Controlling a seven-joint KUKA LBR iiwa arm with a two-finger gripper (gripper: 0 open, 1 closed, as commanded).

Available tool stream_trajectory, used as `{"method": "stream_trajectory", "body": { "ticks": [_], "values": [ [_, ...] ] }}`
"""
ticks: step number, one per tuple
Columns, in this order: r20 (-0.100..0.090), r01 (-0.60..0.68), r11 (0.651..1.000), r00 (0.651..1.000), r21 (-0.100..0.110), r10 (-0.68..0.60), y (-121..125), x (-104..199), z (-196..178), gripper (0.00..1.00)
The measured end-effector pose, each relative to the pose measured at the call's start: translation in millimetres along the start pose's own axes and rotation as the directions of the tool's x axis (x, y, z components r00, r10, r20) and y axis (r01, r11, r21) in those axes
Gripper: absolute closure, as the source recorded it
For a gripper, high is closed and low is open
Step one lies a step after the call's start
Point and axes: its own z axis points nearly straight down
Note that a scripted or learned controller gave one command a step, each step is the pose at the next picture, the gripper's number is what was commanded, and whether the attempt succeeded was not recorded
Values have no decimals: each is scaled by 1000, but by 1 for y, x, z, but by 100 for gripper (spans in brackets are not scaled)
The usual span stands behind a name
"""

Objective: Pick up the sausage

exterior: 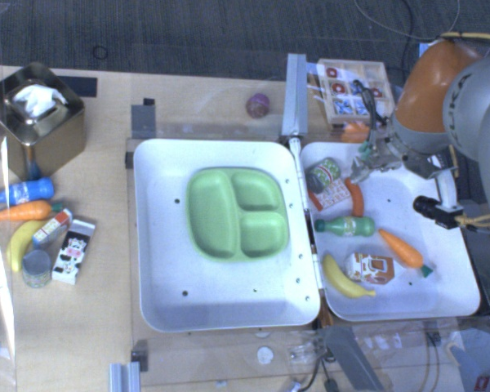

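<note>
Sausage (356,198) lies in right bin (449,300), upper left part, between small box (331,194) and bare floor, above green bottle (345,227). I judge it light, stiff, smooth, likely slippery; best pinch across middle. End effector (366,163) hangs just above sausage's top end, arm reaching from right, wrist angled down-left. I cannot tell its state.

The sausage (357,198) was a short, orange-red link lying flat and nearly lengthwise in the right bin (449,300), toward that bin's far-left corner, its far end partly hidden.
</note>
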Motion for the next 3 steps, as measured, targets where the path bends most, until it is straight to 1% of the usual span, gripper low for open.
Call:
{"method": "stream_trajectory", "body": {
  "ticks": [1,2,3],
  "values": [
    [2,-1,1000,1000,2,1,-1,-1,0,0],
    [3,70,998,998,-6,-70,-21,2,16,0],
    [7,73,997,997,-15,-73,-18,3,2,100]
  ]
}}
